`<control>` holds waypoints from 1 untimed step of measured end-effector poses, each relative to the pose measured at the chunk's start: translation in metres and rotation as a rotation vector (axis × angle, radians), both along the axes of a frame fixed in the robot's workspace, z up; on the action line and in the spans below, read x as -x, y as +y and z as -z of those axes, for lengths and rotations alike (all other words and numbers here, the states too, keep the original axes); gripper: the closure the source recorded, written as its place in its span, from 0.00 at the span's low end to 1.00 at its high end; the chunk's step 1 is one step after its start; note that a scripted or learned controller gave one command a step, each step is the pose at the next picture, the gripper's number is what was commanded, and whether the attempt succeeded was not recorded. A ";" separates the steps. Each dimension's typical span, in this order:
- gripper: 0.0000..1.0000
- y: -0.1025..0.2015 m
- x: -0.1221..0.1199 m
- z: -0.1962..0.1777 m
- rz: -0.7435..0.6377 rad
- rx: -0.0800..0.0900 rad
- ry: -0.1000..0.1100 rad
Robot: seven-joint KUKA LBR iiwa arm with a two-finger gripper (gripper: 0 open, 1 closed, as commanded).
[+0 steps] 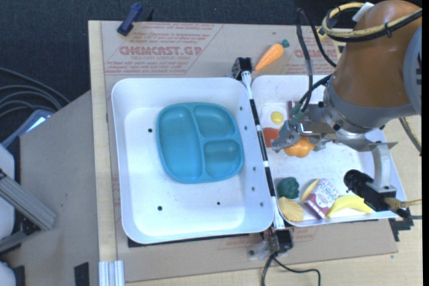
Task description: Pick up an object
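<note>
From the overhead camera view, my gripper [295,136] is low in the right bin [348,164], near its left wall and about midway along it. Its metal fingers reach toward the orange toy [299,148], which lies just beside and partly under them. I cannot tell whether the fingers are spread or pressed together; the wrist blocks the gap, and nothing proves I hold the toy.

To do this step well, I judge I should centre the fingers over the toy's widest part, close gently, then lift straight up, clear of the fried-egg toy [275,118] and the small red piece [270,136] crowding it toward the wall.

The orange toy looks small, rounded, smooth and glossy, so I expect it could roll or squirt out of an off-centre pinch. The left bin [134,164] carries a blue divided plate [200,142] and plays no part here.
</note>
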State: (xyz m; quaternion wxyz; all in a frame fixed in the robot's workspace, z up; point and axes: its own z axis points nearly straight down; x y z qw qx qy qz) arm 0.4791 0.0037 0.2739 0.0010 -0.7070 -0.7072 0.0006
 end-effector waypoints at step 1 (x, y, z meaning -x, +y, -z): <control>1.00 0.039 0.000 0.006 0.000 -0.001 0.002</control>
